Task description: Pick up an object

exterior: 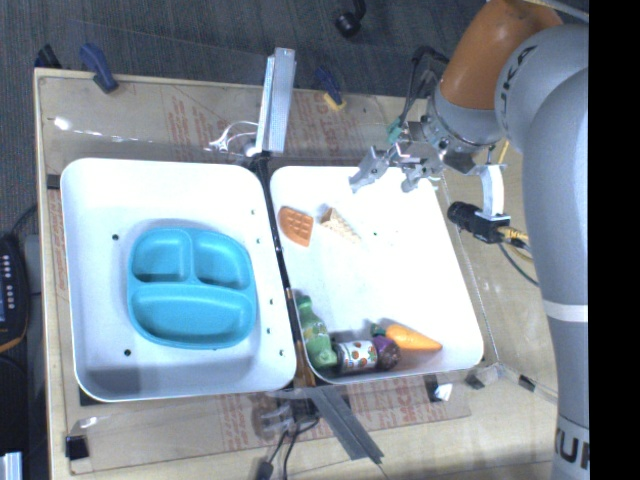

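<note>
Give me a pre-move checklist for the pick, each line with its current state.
1. Tool holds nothing: ok, nothing shows between its fingers.
2. Tool over the right bin: ok, it sits above the bin's far edge.
3. Targets present: ok, a carrot, a small can and green pieces crowd the near end; an orange waffle piece and a cracker lie at the far end.
4. Nearest targets apart from others: ok, waffle piece and cracker lie separate.
5. Tool lined up over a target: not ok, it is right of the cracker.
6. Blue divided plate out of the way: ok, in the left bin.

One fixed overhead camera looks slantwise down on both bins (262, 183).
</note>
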`<action>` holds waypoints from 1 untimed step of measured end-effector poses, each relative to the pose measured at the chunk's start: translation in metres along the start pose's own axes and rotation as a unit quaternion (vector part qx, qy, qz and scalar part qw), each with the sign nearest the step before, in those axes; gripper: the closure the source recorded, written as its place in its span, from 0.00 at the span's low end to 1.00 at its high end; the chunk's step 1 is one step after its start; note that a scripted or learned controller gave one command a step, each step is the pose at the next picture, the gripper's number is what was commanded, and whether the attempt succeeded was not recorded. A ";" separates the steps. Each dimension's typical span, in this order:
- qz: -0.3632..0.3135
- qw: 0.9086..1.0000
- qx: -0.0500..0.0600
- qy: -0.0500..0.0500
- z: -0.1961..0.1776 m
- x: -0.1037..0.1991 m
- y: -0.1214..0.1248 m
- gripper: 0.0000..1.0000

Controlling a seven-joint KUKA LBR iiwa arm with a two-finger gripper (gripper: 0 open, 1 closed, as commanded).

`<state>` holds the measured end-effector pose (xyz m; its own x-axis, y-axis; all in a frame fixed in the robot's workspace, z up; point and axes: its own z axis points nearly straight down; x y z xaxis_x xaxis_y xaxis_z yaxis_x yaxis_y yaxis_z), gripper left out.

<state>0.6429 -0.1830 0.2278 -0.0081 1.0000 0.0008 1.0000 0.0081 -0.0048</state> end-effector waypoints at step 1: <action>-0.002 1.000 0.000 0.000 0.137 0.000 0.015 0.00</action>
<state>0.6569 -0.1830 0.0909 -0.0124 0.9999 0.0005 0.9999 0.0124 -0.0043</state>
